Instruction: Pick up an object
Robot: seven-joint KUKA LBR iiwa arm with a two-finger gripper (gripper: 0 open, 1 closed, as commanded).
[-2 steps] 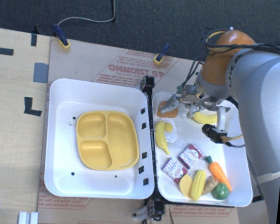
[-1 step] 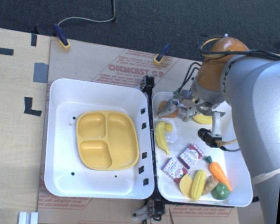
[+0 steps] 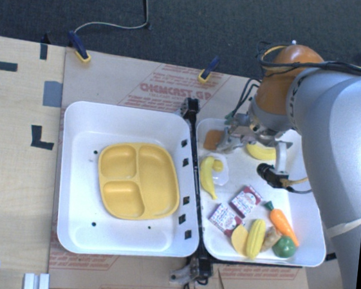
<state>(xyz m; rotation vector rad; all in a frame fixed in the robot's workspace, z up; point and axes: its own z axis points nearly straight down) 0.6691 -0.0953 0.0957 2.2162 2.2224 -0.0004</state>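
One end effector (image 3: 227, 141) | over right bin (image 3: 314, 253) | grip state unclear | banana (image 3: 209, 176) nearby

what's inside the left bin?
Left bin: one yellow divided tray, three compartments with nothing in them. A few small dark specks on the bin floor around it. Whatever lies beneath the tray is covered.

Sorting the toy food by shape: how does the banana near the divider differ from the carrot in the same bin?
The banana is yellow; the carrot is orange with a green top. The banana lies by the divider in the bin's upper left; the carrot lies toward the lower right. The banana curves; the carrot looks straight. Both are elongated and lie flat in the right bin.
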